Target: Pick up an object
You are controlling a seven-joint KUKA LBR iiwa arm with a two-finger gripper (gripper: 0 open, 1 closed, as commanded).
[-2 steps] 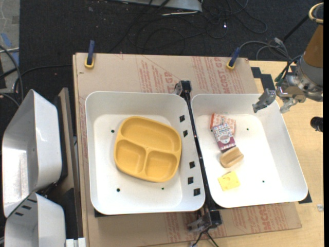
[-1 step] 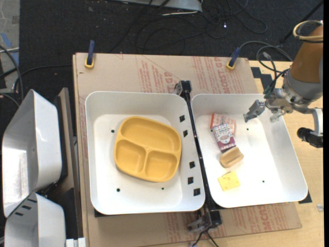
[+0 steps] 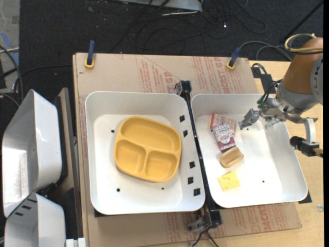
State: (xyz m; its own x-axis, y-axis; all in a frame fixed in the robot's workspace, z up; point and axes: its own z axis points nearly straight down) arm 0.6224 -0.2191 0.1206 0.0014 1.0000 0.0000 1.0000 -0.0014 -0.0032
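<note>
The right bin point(image 3: 277, 184) holds three small things. A red and white snack packet point(image 3: 223, 132) lies near its back left. Just in front of it sits a tan bread-like block point(image 3: 231, 157), and a flat yellow piece point(image 3: 229, 181) lies nearer the front. My gripper point(image 3: 250, 118) hangs over the back of the right bin, a little right of the packet and apart from it. Nothing shows in its grasp. The arm's orange band point(image 3: 302, 66) is at the right edge.
A yellow divided plate point(image 3: 147, 149) lies in the left bin point(image 3: 100, 138). A black divider with clips point(image 3: 193, 138) runs between the bins. White containers point(image 3: 28, 148) stand off the bench at the left. Cables cross the dark floor behind.
</note>
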